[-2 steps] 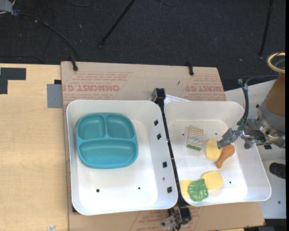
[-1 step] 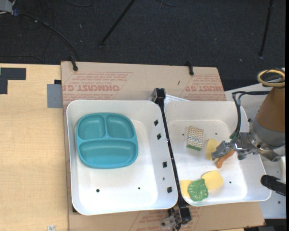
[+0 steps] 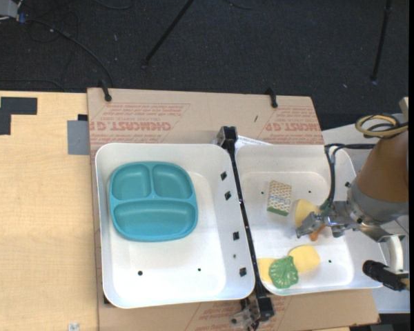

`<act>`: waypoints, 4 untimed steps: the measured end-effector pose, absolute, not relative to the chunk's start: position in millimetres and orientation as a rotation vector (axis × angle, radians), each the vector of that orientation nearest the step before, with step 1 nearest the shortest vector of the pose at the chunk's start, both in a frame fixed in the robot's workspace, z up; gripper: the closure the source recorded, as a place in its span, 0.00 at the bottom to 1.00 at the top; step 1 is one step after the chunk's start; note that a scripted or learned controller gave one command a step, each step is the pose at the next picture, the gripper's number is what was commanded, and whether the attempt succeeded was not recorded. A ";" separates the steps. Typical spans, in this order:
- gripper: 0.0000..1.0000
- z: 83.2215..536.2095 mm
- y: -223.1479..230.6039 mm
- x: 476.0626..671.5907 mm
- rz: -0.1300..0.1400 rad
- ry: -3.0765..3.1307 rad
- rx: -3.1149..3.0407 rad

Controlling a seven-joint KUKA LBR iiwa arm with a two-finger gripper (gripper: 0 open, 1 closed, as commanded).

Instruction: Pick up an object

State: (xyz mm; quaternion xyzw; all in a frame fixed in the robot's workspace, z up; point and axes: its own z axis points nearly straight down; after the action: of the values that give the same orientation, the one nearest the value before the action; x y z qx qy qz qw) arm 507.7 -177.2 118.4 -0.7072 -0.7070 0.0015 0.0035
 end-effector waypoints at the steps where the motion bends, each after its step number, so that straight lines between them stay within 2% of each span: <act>1: 0.00 86.3 -176.5 507.5 0.002 -2.218 -2.220; 2: 1.00 98.4 -177.3 507.9 0.001 -2.215 -2.223; 4: 1.00 215.4 -186.3 512.5 -0.001 -2.224 -2.222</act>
State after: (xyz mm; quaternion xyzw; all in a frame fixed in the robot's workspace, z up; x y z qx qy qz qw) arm 512.5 -186.3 215.4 -0.7067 -0.7075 -0.0004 -0.0012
